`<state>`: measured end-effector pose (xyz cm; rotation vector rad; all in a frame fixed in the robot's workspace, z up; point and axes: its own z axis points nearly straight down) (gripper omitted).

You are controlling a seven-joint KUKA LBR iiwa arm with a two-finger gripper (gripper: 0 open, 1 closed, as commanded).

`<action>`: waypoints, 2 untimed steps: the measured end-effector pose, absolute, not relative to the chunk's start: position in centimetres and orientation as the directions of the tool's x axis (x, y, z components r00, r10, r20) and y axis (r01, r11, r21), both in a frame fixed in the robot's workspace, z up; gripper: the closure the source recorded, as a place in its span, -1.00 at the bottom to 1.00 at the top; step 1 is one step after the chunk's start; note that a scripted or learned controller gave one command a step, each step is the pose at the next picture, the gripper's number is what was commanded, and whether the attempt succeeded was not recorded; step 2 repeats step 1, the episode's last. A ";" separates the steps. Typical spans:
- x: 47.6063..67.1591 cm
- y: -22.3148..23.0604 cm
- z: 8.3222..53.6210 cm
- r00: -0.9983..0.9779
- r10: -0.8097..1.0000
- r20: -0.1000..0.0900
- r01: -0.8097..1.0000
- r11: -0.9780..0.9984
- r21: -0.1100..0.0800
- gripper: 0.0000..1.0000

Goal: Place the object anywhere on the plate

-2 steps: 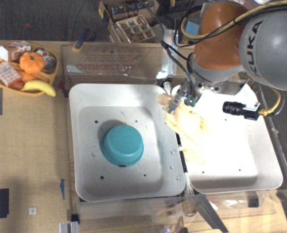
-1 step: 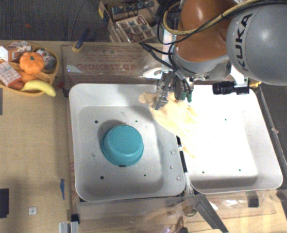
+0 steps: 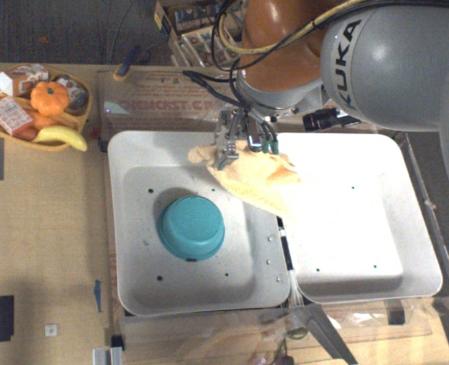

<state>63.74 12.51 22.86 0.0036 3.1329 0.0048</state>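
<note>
— Counting from the fixed overhead camera: how many of each thing sit on the bench?

— Two white bins side by side, the left bin [image 3: 133,280] and the right bin [image 3: 361,242]; one teal plate [image 3: 192,226], round, lying in the left bin; one pale yellow cloth [image 3: 258,179]; one wooden bowl [image 3: 34,112] of toy fruit at the far left, off the bins.

— And the claw?

— One gripper [image 3: 239,144], reaching down over the back of the left bin; its fingers are closed on the cloth's upper left end, the fabric bunched between them.

— Which way does the cloth run?

— Its long axis slants from upper left to lower right; the low end drapes across the divide between the two bins; it hangs near the plate's upper right, apart from it.
</note>
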 end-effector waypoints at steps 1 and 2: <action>63.8 12.5 22.9 -1.000 0.003 -0.009 0.003 1.000 0.003 -1.00; 63.8 12.5 22.9 -1.000 0.003 -0.009 0.003 1.000 0.003 -1.00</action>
